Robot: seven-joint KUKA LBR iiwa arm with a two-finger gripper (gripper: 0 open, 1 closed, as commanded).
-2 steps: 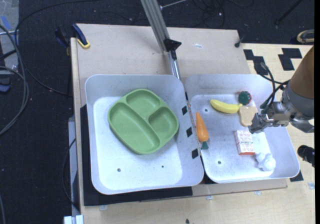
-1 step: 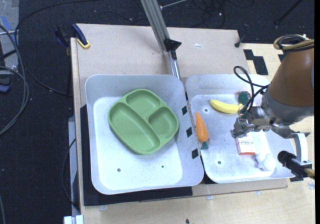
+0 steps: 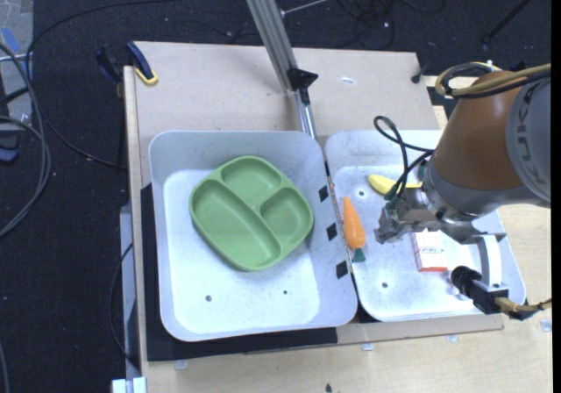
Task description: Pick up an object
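Note:
In the right bin (image 3: 412, 299) an orange carrot (image 3: 352, 222) lies along the left wall. A yellow banana-like piece (image 3: 382, 182) rests further back, partly behind a black cable. A small white and red box (image 3: 429, 254) lies under the arm's wrist. My gripper (image 3: 388, 226) hangs low over the bin floor, just right of the carrot and left of the box. Nothing shows between its fingers.
The left bin (image 3: 175, 295) holds a green divided plate (image 3: 252, 211). Black clips sit on the wall between the two bins. A metal pole (image 3: 272, 27) slants in from the back. A blue and yellow tool (image 3: 140, 65) lies at the bench's back left corner.

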